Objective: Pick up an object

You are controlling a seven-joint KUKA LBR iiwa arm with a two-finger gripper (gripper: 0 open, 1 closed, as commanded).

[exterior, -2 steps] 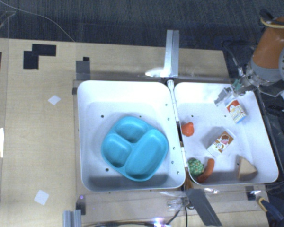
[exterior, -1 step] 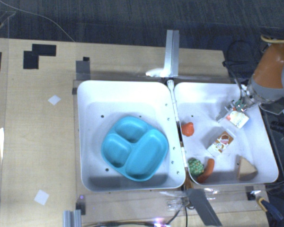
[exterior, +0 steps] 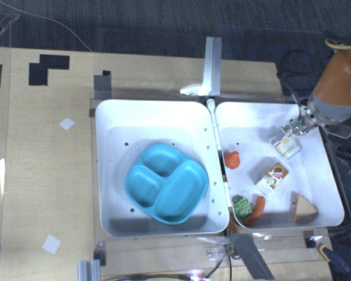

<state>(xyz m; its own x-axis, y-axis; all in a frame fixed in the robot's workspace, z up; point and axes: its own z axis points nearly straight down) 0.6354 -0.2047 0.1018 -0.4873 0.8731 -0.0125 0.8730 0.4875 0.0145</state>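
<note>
Camera view: tool (exterior: 296,126) small and blurred above packet (exterior: 287,147); grip state unclear.

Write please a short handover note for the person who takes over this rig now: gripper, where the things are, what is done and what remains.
Gripper: low over the back right of the right white bin, right by a small pale packet with blue print; open or shut cannot be told, and no grasp is visible.
Also in the right bin: small white and orange carton in the middle, orange-red round piece at the left wall, green bumpy ball and red sausage-shaped toy at the front left, tan wedge at the front right.
Left white bin: blue three-compartment plastic tray.
Done: nothing lifted.
Left: grasp and raise one object.
</note>
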